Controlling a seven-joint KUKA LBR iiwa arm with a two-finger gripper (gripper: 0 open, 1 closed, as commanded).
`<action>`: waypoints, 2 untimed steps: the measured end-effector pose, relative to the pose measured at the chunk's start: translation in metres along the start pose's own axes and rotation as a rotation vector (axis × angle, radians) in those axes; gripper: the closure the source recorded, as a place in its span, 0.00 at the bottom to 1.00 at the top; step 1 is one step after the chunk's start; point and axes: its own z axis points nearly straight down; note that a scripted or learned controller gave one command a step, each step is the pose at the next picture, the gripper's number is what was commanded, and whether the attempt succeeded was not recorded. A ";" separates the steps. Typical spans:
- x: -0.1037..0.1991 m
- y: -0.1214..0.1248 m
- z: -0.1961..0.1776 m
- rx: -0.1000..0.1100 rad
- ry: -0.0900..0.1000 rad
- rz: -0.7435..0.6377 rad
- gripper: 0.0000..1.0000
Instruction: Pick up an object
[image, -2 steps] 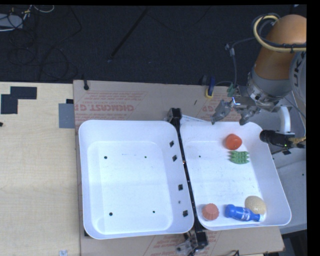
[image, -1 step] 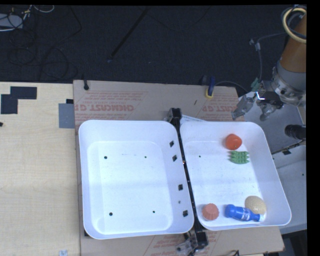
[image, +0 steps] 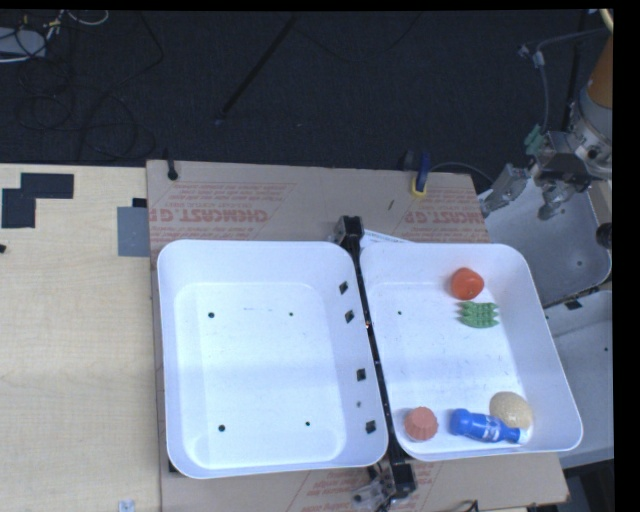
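Two white bins sit side by side on the bench, and we count five objects, all in the right bin (image: 545, 330). An orange ball (image: 466, 283) lies near its far right side, with a green ridged piece (image: 478, 315) just beside it on the near side. Along the near wall we see a pink round piece (image: 421, 423), a blue bottle (image: 484, 427) lying on its side, and a tan ball (image: 511, 409) just beside the bottle's right end. The left bin (image: 190, 270) sits across the black divider clips (image: 360, 340).

Off past the far right corner of the right bin, the gripper (image: 556, 190) hangs over the grey surface (image: 560, 250) beside the bench, well apart from every object. We cannot tell whether it is spread or closed; nothing shows in its grasp. Cardboard (image: 300, 205) with red printing lies under both bins.
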 end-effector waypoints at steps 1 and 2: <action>-0.040 0.000 -0.080 -0.002 -0.002 0.002 0.00; -0.058 0.000 -0.089 0.005 0.000 0.002 0.00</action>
